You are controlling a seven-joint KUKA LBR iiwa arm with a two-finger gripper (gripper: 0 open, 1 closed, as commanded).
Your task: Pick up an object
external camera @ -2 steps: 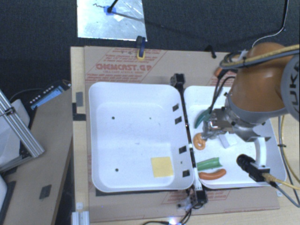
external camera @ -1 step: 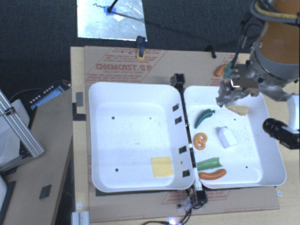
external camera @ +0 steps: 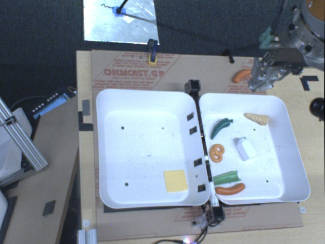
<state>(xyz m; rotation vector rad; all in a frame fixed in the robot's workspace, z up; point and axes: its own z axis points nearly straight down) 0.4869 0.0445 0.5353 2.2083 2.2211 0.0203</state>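
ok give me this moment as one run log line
gripper above bench beyond right bin, near orange sausage | nothing seen held | right bin: pretzel, cone, green pepper | left bin: yellow square

Even bright light, glaring white bins (external camera: 101,111), slight softness.

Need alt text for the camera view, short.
The grey arm's gripper hangs above the bench beyond the right white bin, beside an orange sausage lying outside it. That bin holds a green pepper, tan cone, pretzel, white block, green pod and second sausage; the left bin holds a yellow square.
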